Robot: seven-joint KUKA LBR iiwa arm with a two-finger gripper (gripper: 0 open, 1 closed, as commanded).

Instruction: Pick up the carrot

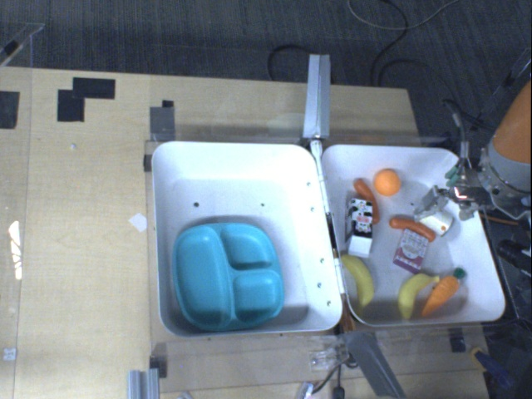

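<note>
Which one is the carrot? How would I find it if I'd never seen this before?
Look in the right white bin, down at its near right corner. The carrot lies there at a slant, touching a yellow banana on its left. It is the orange, pointed one with a small green tuft on top, unlike the round orange ball farther back.

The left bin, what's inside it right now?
The left bin holds a teal divided tray lying flat toward its near side. The bin floor under the tray is covered, so nothing can be told there.
</note>
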